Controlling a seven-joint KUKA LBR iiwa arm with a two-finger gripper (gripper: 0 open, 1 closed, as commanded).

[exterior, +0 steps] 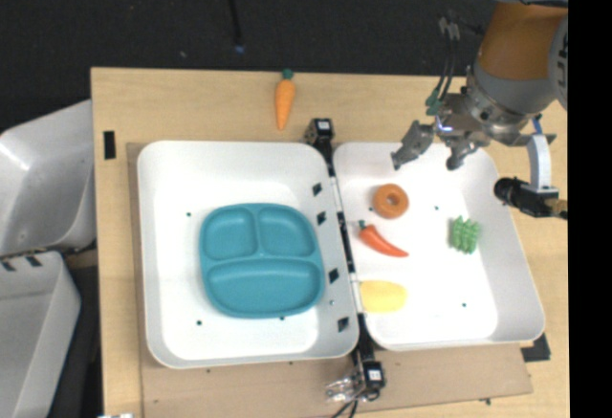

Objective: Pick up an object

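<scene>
Wooden bench [115, 110] carries 2 white bins side by side. We see the claw [435, 148] spread open and gripping nothing, poised above the right bin's [507, 311] far edge. Just below it, near that bin's far left corner, lies a donut [390, 201]; a red pepper [382, 241] and a lemon [382, 296] sit along the left edge, a green piece [465, 234] toward the right. We judge the donut closest: we should centre over it, straddle the ring, descend fully, then close.
</scene>
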